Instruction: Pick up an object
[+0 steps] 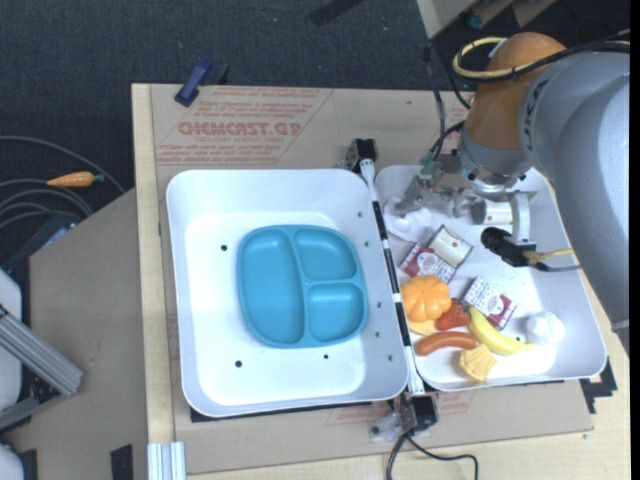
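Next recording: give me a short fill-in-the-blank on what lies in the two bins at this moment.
1. The blue divided tray lies in the ____ bin.
2. The tray has ____ compartments.
3. The orange pumpkin sits in the right bin, against the ____ between the bins.
4. The banana in the right bin is coloured ____.

Missing words: left; three; divider; yellow

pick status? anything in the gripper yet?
Done: arm is over the right bin, gripper low at its far end. In hand: nothing visible between the fingers. Left: the grasp and lift; orange pumpkin toy, banana and sausage lie in the bin.
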`<move>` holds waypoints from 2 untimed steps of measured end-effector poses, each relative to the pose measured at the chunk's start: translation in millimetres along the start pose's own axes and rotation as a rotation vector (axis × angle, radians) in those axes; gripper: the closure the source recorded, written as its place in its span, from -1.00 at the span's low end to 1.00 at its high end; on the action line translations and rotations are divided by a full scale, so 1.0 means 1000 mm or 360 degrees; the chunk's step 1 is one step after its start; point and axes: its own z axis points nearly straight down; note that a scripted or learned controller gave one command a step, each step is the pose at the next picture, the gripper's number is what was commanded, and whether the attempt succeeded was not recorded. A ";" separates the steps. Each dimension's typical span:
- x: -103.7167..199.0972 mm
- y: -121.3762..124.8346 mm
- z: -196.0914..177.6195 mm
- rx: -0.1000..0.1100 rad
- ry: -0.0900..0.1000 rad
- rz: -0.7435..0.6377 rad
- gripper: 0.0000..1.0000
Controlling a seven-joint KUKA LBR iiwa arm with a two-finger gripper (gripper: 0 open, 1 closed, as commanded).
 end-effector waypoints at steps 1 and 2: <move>0.000 0.000 0.000 0.0000 0.0000 0.0000 -1.00; 0.000 0.000 0.000 0.0000 0.0000 0.0000 -1.00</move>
